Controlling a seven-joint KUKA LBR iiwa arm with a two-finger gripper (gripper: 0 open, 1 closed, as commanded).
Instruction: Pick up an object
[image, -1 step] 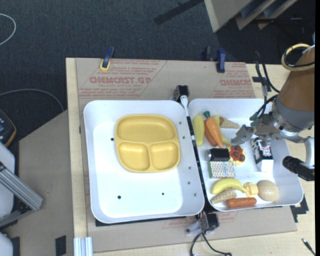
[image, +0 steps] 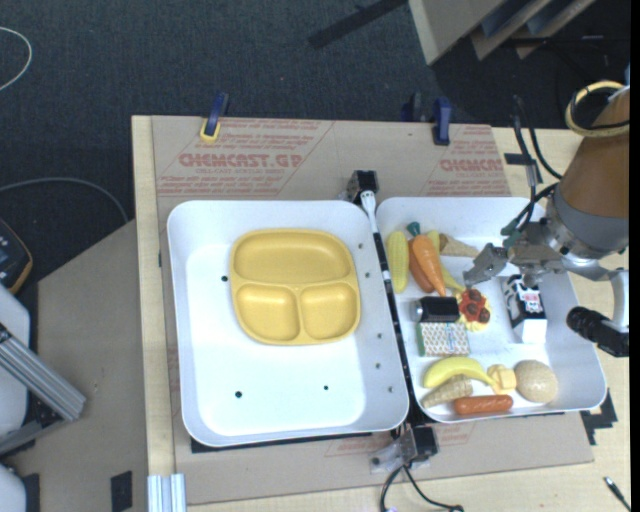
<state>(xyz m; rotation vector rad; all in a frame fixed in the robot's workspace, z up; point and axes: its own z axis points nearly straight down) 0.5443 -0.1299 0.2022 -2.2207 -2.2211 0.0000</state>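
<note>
Camera view: gripper over the right bin, nothing picked

I see my gripper (image: 500, 262) above the right bin (image: 585, 385), beside the carrot (image: 427, 262). I cannot tell its state. Toys crowd that bin, banana (image: 455, 373) included, so any pick happens there. The yellow tray (image: 295, 284) sits in the left bin (image: 200, 340).

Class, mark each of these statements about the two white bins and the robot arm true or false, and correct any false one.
1. The yellow three-compartment plate lies in the left white bin. True.
2. The orange toy carrot lies in the left bin. False: it lies in the right white bin.
3. The gripper is above the right bin. True.
4. The yellow toy banana rests on the plate. False: it lies in the right bin, near its front edge.
5. The red toy sausage lies beside the banana. True.
</note>
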